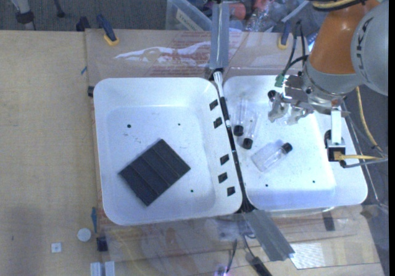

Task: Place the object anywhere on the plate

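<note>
The only lettering is on the arm's grey housing, up and to the right of the claw: part of a dark letter, seemingly a "K", cut off at the frame's edge. No other text, label or number can be read.
</note>
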`<state>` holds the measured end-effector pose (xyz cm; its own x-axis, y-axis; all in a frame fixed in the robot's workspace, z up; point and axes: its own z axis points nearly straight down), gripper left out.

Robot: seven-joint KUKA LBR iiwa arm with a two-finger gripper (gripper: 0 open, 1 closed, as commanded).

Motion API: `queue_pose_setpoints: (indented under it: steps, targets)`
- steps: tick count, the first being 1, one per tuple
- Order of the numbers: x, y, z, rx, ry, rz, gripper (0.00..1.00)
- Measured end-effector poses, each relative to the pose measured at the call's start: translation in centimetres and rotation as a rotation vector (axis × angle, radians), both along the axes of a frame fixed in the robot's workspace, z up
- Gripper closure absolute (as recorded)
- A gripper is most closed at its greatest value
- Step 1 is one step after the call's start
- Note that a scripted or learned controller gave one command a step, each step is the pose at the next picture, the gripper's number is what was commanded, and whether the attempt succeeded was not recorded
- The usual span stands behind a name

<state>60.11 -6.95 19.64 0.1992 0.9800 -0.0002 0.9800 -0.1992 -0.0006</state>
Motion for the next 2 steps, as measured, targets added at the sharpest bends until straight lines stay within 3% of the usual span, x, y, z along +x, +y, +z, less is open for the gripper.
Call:
queue_pose_setpoints:
  steps: [1, 2]
  targets:
    - [6.1, 4.6, -0.2, -0.001, -0.002, 0.156, 1.00]
    - [6.6, 10.1, 6.8, -0.001, -0.005, 0.480, 1.00]
